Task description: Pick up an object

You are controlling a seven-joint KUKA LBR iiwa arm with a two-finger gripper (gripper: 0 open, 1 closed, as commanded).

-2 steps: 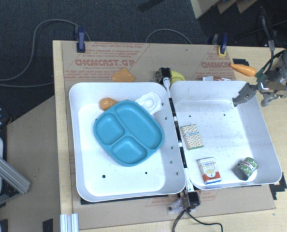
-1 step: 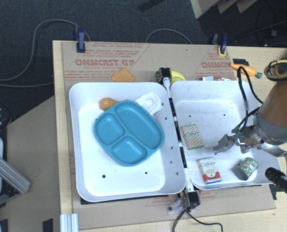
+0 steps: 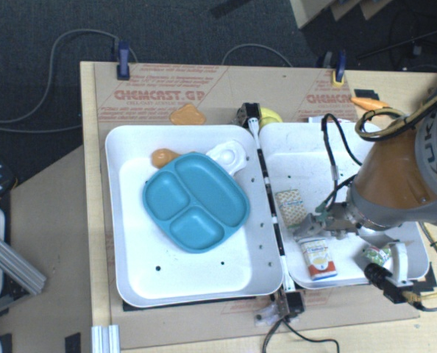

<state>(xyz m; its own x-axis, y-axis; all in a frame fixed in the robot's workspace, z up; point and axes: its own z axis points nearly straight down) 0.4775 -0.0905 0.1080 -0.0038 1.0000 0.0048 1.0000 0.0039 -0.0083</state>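
On my bench, two white bins: the left bin (image 3: pixel 130 256) holds a blue divided plate (image 3: pixel 195 201). My gripper (image 3: pixel 315 225) hovers in the right bin (image 3: pixel 299 149) above a small carton (image 3: pixel 318 259); I cannot tell its grip.

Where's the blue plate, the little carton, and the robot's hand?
blue plate (image 3: pixel 196 201): camera view, on its middle ridge.
little carton (image 3: pixel 318 259): camera view, on its top face.
gripper (image 3: pixel 318 223): camera view, at its fingertip end.
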